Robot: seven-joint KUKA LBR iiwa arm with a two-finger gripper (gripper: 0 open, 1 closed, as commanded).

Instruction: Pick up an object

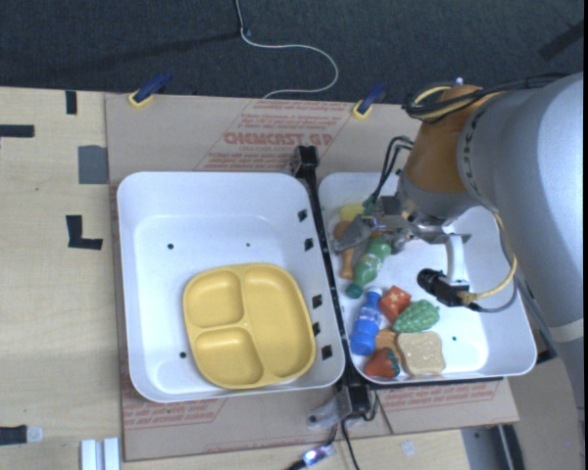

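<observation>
**Right Bin: Arm Reaching Among Toy Food, Grip Unconfirmed**

The arm (pixel 529 164) is sitting nearest the camera, its grey bulk and orange band looming over the right bin (pixel 500 360) and covering much of that bin's far right side. The gripper (pixel 377 225) is hanging at the upper left of the right bin, among the items near the divider; whether it is spread or pinching anything cannot be told, as the wrist and cabling are masking it.

The candidate objects are lying in a column along the right bin's left wall. A green bottle (pixel 369 263) is lying just below the gripper, a blue bottle (pixel 367 325) below that. A red piece (pixel 395 300) and a green leafy piece (pixel 417 315) are resting beside the blue bottle, with a slice of toast (pixel 421 352) and a red-orange piece (pixel 381 363) at the bin's near edge. A yellow item (pixel 351 211) is showing beside the gripper, partly hidden.

Judged as toy plastic, these are likely light, stiff and somewhat slippery, not fragile. The green bottle would best be taken across its body; rounded pieces may squirt free.

The left bin (pixel 157 213) is holding a yellow divided plate (pixel 248 323).
</observation>
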